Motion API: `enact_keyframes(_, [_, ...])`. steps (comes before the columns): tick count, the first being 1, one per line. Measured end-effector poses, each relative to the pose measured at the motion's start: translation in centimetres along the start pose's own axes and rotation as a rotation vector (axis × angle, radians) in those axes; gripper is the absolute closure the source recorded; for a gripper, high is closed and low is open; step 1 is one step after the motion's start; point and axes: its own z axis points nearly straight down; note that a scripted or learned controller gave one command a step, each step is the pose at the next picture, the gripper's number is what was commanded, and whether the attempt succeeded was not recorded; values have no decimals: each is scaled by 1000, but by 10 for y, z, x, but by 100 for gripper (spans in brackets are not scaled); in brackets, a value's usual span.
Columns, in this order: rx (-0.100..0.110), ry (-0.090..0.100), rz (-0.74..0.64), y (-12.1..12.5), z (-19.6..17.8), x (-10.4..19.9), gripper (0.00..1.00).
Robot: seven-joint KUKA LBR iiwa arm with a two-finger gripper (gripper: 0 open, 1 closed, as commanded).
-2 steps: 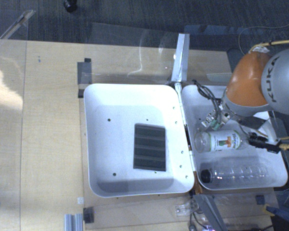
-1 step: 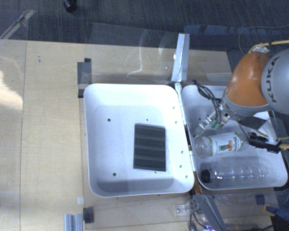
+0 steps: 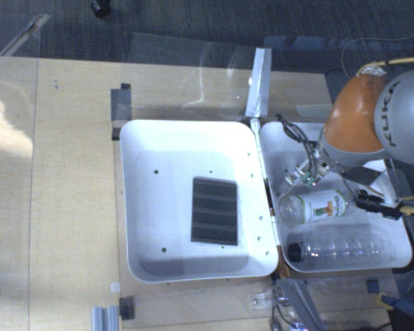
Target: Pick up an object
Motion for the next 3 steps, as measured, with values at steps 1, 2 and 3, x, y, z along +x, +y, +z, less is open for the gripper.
enact_keyframes(1, [13, 8, -26, 13, -84, 7, 0])
enact_keyframes(2, [14, 6, 209, 8, 7, -57, 0])
enact_keyframes(3, [8, 0, 204, 11, -6, -58, 100])
